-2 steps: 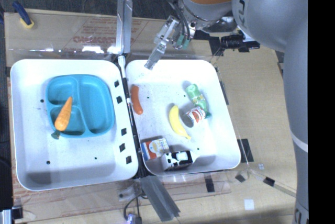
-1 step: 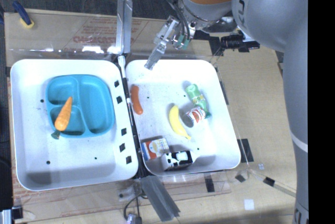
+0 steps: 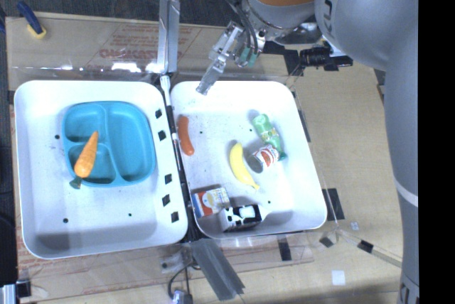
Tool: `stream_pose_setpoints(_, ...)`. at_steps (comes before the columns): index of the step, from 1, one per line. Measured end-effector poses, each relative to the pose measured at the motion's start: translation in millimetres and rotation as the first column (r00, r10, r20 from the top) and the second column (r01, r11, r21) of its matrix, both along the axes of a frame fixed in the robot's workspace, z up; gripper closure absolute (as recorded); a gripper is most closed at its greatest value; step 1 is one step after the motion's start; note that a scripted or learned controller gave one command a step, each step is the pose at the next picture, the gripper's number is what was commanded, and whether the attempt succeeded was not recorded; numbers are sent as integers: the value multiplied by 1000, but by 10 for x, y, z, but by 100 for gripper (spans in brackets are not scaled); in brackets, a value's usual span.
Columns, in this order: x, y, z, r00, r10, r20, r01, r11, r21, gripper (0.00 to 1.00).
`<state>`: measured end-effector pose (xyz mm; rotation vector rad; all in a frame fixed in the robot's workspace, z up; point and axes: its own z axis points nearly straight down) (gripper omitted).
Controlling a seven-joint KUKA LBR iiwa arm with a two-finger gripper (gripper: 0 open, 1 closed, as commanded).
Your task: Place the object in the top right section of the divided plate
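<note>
Blue plate (image 3: pixel 128 136), orange carrot (image 3: pixel 86 154), yellow banana (image 3: pixel 241 165), prob. green bottle (image 3: pixel 266 131)

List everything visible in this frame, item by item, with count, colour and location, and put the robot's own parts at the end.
Bins: 2, white, side by side on the bench.
Divided plate: 1, blue, in the left bin.
Carrot: 1, orange, lying across the plate's left sections.
Sausage: 1, reddish orange, right bin, near its left wall.
Banana: 1, yellow, right bin, centre.
Bottle: 1, green, right bin, upper right.
Can: 1, red and white, beside the banana.
Carton: 1, white with orange and blue, right bin, front.
Black and white item: 1, right bin, front edge.
Arm: 1, grey with orange band, entering from the right.
Gripper: 1, above the right bin's back edge.
</note>
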<state>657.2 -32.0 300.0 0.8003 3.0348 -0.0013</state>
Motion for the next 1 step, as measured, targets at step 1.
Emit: stream_pose_setpoints(1, 0, 0, 0, 1000, 0, 0, 0, 1000, 0, 0)
